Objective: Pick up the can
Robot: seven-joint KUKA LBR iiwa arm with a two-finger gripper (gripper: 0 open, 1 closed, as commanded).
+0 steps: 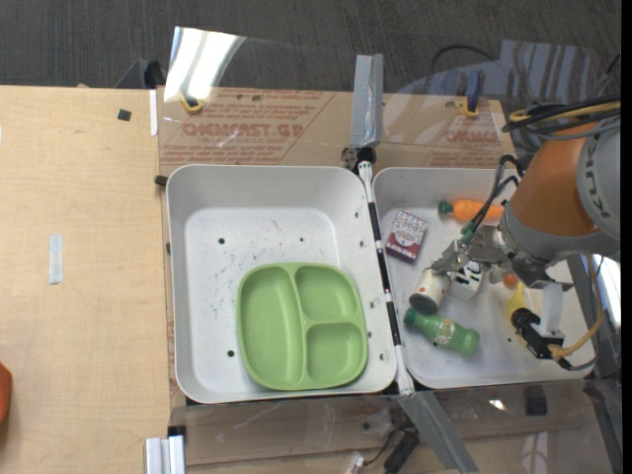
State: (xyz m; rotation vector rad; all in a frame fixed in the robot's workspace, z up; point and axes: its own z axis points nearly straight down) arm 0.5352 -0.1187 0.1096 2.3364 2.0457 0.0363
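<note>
Camera view, looking down at a slant on the tabletop [79, 265]: you have two white bins side by side. The left bin [197, 225] holds a green divided plate [301, 324] toward its near right corner. The right bin [434, 363] holds the rest of your stock. Item: the can [430, 289], pale with a dark end, lying tilted near the bin's middle, just left of the gripper [464, 265]. Item: a green bottle [444, 331] lying on its side, near of the can. Item: a small red and white carton [406, 235], far of the can, close to the bin's left wall. Item: an orange carrot-shaped toy [472, 208] at the far side. The arm [553, 200] reaches in from the right, its gripper low over the clutter beside the can. You cannot tell whether the fingers are open or closed.
</note>
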